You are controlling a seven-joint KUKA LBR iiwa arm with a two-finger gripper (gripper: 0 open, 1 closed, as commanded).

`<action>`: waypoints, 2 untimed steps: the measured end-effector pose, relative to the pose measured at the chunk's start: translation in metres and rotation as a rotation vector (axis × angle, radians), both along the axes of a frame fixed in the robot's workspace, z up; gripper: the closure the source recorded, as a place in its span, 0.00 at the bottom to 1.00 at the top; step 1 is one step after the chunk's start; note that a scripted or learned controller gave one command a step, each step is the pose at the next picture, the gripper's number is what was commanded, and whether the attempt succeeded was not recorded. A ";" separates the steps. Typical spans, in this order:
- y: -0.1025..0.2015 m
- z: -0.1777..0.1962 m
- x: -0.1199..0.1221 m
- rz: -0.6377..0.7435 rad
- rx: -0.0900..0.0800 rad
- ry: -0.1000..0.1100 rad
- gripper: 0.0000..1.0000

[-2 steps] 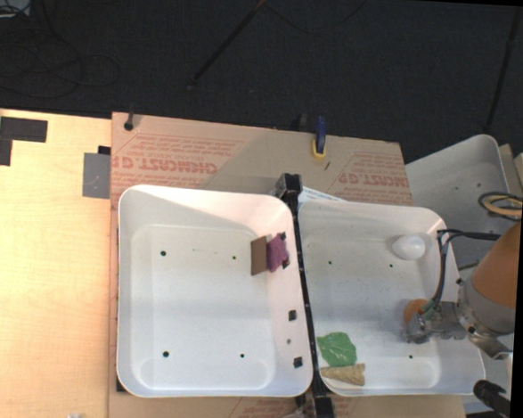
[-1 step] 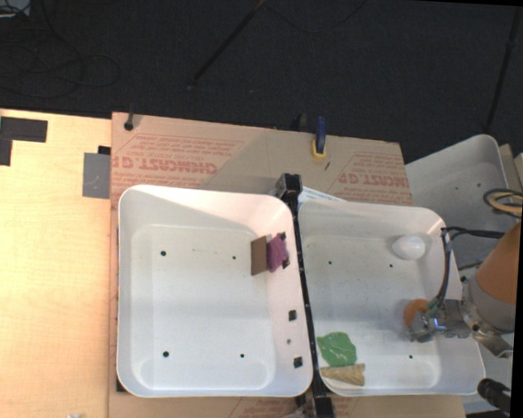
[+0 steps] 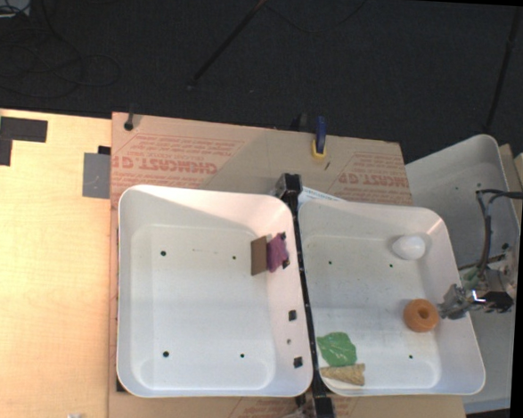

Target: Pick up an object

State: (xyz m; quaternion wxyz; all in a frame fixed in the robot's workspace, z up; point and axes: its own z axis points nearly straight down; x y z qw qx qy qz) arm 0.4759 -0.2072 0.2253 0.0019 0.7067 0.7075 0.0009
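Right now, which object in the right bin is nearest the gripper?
The orange ring, lying just left of the gripper by the bin's right wall. The white ball and green piece lie farther off.

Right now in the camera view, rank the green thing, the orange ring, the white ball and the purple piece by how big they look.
1. Green thing, largest.
2. Orange ring and white ball: too alike to rank.
3. Purple piece, smallest, though partly behind a brown block.

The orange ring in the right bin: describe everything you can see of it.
The orange ring is small, round and doughnut-shaped, with a dark hole at its centre and a matte, soft-looking surface. It lies flat on the floor of the right bin, near the right wall, well apart from the white ball above it. The gripper sits just to its right; whether they touch is unclear.
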 end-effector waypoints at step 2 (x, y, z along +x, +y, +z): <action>0.034 0.127 0.000 0.000 0.001 0.004 1.00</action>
